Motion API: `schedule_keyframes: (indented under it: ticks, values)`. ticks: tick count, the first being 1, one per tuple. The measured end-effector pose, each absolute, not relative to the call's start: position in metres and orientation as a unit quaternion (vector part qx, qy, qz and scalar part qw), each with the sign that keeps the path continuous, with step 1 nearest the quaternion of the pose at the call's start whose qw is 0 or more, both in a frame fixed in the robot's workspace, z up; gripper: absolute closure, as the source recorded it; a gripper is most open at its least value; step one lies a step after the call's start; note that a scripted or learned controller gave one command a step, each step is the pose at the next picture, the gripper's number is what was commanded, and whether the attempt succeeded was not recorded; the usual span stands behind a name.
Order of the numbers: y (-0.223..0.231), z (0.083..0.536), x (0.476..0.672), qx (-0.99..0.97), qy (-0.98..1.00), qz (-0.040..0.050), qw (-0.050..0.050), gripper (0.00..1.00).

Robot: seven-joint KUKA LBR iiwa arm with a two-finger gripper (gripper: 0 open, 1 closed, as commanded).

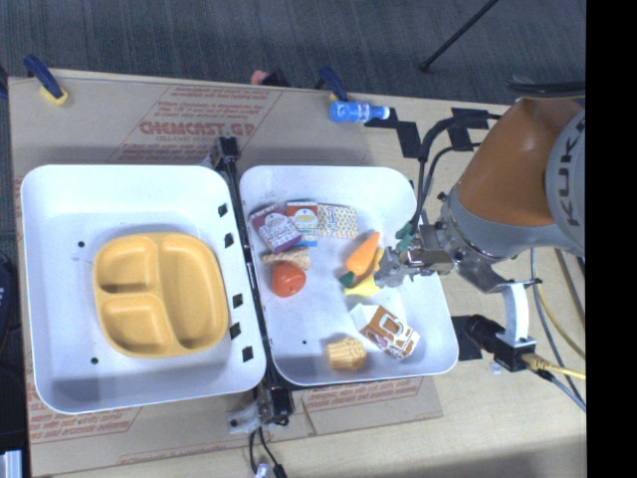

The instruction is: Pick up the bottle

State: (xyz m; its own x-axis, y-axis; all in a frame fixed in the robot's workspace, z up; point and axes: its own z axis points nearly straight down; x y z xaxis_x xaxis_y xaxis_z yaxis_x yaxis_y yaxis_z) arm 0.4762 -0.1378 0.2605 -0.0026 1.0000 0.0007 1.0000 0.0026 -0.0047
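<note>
While the arm [518, 182] reaches in from 3 o'clock, its gripper [390, 267] sits low over the right bin [328, 361], at that bin's 3 o'clock side, just beside a carrot [362, 254] and a small yellow piece [364, 287]; whether the fingers are open or closed cannot be told from this slant, and nothing is seen between them. Bottle [356, 113]: blue, lying on its side on the cardboard outside both bins, at about 12 o'clock from the right bin and well apart from the gripper. Right bin contents: snack packets [301, 224] in a row toward 11 o'clock, a red tomato [289, 280] at 9 o'clock, an orange-and-white packet [387, 333] at 5 o'clock, and a yellow ridged piece [346, 353] at 6 o'clock, near the packet. Left bin [60, 197]: a yellow divided tray [159, 293] lies near its centre, three compartments facing up. Blue clamps [44, 79] hold the cardboard at 10 o'clock and 12 o'clock of the bench.
</note>
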Motion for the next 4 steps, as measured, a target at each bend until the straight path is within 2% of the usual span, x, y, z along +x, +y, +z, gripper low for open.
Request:
schedule_keyframes:
  ticks: [1, 2, 3, 4]
  values:
    - [-0.209, 0.275, 0.476, -0.692, -0.722, 0.0007, 0.001, 1.00]
    - [-0.127, 0.240, 0.476, -0.868, -0.497, 0.0015, 0.003, 1.00]
    - [-0.123, 0.200, 0.475, -0.923, -0.384, 0.0025, 0.004, 1.00]
    - [-0.164, 0.224, 0.476, -0.923, -0.385, 0.0010, 0.002, 1.00]
